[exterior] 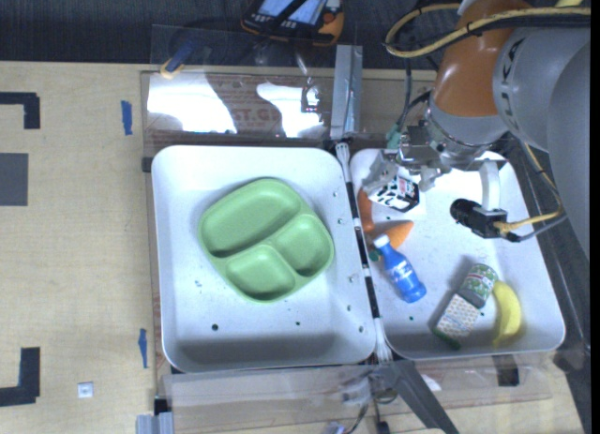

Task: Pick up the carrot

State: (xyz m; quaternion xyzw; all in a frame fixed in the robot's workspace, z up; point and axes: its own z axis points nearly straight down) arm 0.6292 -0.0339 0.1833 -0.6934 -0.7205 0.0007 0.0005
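The orange carrot point(396, 231) lies in the right bin point(539, 263), close to its left wall. Part of the carrot is covered by the gripper. The gripper point(397, 187), with black-and-white markings, hangs low over the carrot's upper end at the bin's back left. Whether it touches the carrot is unclear. The grey arm with its orange band point(473, 76) reaches in from the upper right.
A blue bottle with a white cap point(399, 271) lies just below the carrot. A banana point(507, 310), a small can point(478, 282) and a patterned box point(456, 318) sit at the front right. A green divided plate point(266, 237) rests in the left bin point(178, 263).
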